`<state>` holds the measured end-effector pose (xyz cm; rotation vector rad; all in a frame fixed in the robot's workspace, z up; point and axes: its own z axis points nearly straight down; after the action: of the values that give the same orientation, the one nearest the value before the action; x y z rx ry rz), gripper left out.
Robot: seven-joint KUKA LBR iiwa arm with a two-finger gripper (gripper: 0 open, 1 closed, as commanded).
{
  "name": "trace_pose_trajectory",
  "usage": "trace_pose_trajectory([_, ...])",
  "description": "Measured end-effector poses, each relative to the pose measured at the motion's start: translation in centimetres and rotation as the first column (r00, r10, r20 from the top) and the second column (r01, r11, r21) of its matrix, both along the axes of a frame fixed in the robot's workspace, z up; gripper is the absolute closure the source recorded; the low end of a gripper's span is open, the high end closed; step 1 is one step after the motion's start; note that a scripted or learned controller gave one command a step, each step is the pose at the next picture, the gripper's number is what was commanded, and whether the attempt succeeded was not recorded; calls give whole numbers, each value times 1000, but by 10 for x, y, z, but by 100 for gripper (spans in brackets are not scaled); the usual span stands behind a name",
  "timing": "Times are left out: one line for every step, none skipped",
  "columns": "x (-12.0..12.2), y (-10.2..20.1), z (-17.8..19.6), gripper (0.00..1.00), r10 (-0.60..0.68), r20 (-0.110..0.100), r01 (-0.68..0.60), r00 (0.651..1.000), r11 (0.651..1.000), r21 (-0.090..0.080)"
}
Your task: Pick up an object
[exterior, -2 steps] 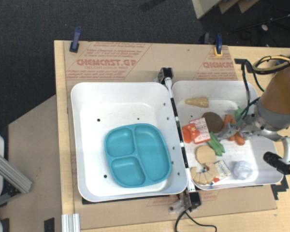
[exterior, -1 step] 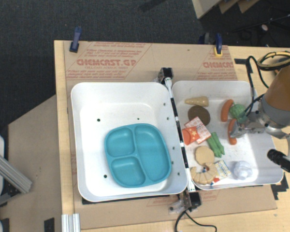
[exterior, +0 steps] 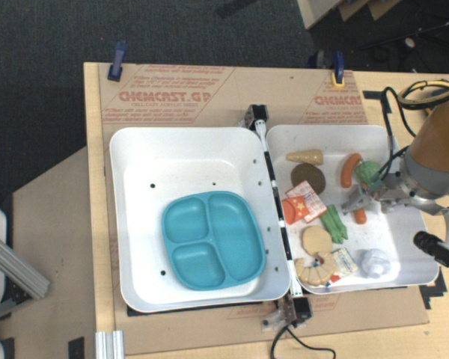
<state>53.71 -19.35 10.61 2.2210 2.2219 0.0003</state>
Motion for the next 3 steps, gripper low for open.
trace_pose_trajectory([1,0,11,100,0,3,0,1000,1000,-2])
trace_pose_trajectory([0,0,10,0,0,2,0,1000,1000,-1])
trace_pose_trajectory([6,20,-23,0,1,-4,-1,1000,1000,2])
